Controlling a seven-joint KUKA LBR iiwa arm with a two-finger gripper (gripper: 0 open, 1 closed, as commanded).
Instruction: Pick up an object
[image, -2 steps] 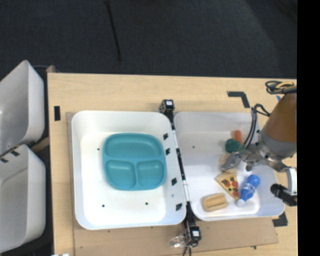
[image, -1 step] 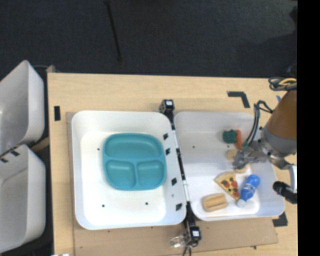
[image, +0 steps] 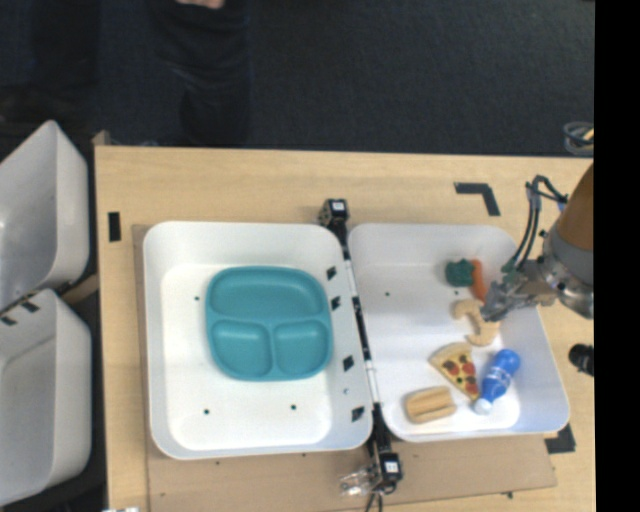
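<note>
Five small objects are seen in the right bin (image: 400, 260), gathered toward its 3 to 5 o'clock part. A carrot-like toy (image: 467, 273) with a green top and orange body lies at about 2 o'clock within the bin. Just below it, a pale curved piece (image: 474, 319) rests near the bin's 3 o'clock side. A pizza slice (image: 456, 366) lies at about 4 o'clock, a blue bottle (image: 496, 378) with a white cap just beside it on the right, and a tan bread roll (image: 430, 404) at about 5 o'clock, close to the front wall.

The gripper (image: 497, 302) is lowered into the right bin from the 3 o'clock edge, its tips set between the carrot-like toy and the pale curved piece, close to both. Whether the fingers are released or clenched cannot be told, and nothing can be made out between them. The arm (image: 572, 250) is slanted inward from the right, with its orange band at the frame's edge and cables looped above the wrist.

In the left bin (image: 170, 400) a teal divided plate (image: 268, 322) is laid at the centre. Both bins are carried side by side on the table (image: 220, 185). Two white rounded shapes (image: 35, 300) are seen off the table at 9 o'clock.
</note>
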